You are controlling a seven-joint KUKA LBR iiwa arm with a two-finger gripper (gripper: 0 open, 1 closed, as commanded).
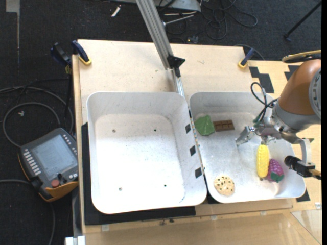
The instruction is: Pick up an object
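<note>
Right of centre, over the right bin:
Fingers: the gripper (247, 136) hangs over the bin floor, its two thin grey fingers (241, 139) spread apart and pointing toward the frame's lower left, with nothing between them.
Arm: grey wrist with cables, then the orange band (299, 88), entering from the right edge of the frame.
Corn (262, 160): yellow cob lying lengthwise just below and right of the gripper, apart from the fingertips.
Grapes (275, 170): purple bunch with a green bit, touching the cob's right side, near the bin's lower right wall.
Chocolate (223, 125): brown bar lying flat, left of the gripper, in the upper part of the bin.
Leaf (205, 125): green piece just beside the chocolate's left end, close to the bin's left wall.
Cookie (224, 186): round, tan with dark chips, at the bin's lower left, well apart from the gripper.
Right bin (225, 102): white, shallow, holds all five objects.
Left bin (138, 152): white, touching the right bin along its edge, at the frame's centre left.
Bench (127, 65): pale board under both bins.
Pendant (48, 162): grey and orange handset on the dark floor at the left edge.
</note>
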